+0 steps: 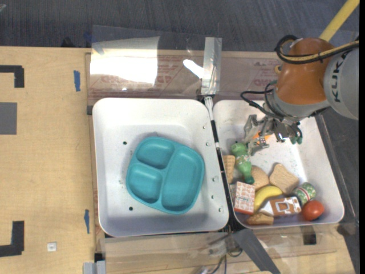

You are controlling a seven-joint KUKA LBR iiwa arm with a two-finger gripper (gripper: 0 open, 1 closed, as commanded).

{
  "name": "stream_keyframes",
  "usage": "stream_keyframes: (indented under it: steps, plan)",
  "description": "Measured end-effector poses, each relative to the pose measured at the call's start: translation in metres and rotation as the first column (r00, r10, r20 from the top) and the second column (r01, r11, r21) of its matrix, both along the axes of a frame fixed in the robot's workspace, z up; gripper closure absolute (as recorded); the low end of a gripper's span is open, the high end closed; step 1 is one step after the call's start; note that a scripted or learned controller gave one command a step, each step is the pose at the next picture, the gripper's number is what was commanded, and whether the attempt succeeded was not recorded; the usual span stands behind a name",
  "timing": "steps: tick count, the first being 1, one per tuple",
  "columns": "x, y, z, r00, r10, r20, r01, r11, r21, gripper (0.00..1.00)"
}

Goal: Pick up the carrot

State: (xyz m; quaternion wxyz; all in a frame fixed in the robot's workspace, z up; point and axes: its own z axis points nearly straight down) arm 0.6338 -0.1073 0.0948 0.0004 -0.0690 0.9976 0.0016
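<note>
You have the counter point(40, 153) stretching off to the left of the pincer, pale wood with black marks. On it sit two white bins — the left bin point(108, 119) well to the pincer's left, the right bin point(325, 170) directly under it. The arm point(302, 73) comes in from the right, its orange band above the wrist, and the pincer point(268, 135) hangs over the upper part of the right bin. In the left bin lies a teal divided plate point(165, 174), well apart from the pincer. You see something small and orange between the pincer's fingers — it looks like the carrot point(262, 139), pinched there. Below the pincer lies a heap of toy food: a bread slice point(283, 177), a banana point(267, 196), a red-and-white carton point(245, 197), a tomato point(313, 210), a green vegetable point(242, 157).
</note>
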Motion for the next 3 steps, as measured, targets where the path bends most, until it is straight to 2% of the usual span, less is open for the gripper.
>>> stream_keyframes:
  steps: [1,2,3]
  plan:
    - [-0.008,0.001,0.056,0.996,-0.089,0.014,0.089,0.996,-0.002,1.0]
    - [0.024,0.011,0.072,0.957,-0.29,0.01,0.29,0.957,0.0,1.0]
    - [0.027,0.011,0.085,0.957,-0.289,0.021,0.289,0.957,0.002,1.0]
